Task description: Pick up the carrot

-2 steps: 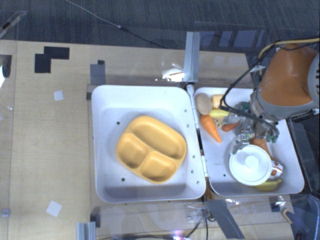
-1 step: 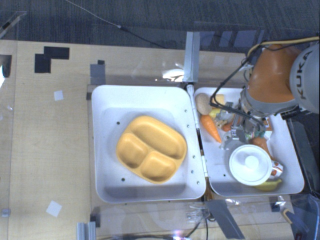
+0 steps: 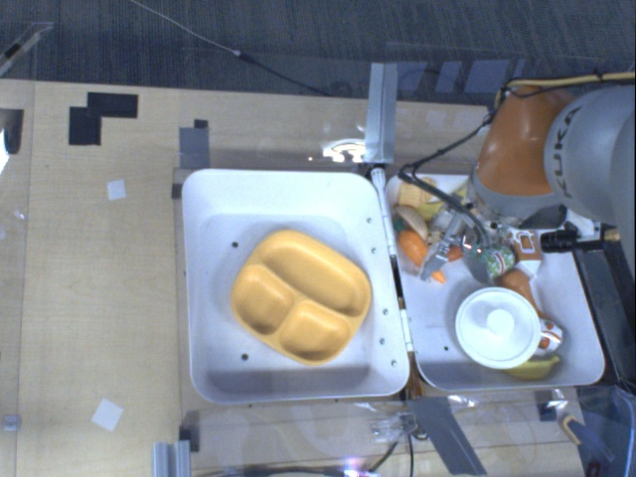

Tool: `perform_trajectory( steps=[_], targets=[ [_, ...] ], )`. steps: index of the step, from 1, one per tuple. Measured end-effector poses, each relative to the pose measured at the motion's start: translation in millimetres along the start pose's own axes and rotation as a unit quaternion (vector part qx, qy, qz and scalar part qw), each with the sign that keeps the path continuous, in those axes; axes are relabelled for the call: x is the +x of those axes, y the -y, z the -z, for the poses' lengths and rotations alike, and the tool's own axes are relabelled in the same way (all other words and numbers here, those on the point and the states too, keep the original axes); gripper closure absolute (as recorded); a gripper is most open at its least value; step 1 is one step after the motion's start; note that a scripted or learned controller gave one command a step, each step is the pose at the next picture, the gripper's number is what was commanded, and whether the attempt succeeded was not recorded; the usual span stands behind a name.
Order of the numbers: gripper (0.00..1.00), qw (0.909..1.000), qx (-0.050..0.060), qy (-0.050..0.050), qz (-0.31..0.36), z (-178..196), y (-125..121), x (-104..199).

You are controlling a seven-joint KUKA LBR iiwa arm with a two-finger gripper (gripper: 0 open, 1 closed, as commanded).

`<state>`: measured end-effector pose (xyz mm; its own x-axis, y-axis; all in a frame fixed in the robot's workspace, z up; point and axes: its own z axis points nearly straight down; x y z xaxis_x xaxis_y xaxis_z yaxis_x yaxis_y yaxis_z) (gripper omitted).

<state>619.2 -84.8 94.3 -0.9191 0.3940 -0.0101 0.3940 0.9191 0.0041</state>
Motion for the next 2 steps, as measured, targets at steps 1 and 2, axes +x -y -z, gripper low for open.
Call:
perform_trajectory(
  steps=[1,2],
  targets=[
    [1.0,0.9999,-0.003,0.012,0.003,16,-3,-6],
    [1.0,0.9981,-0.001,0.001,-0.062,95,-7,79]
  ],
)
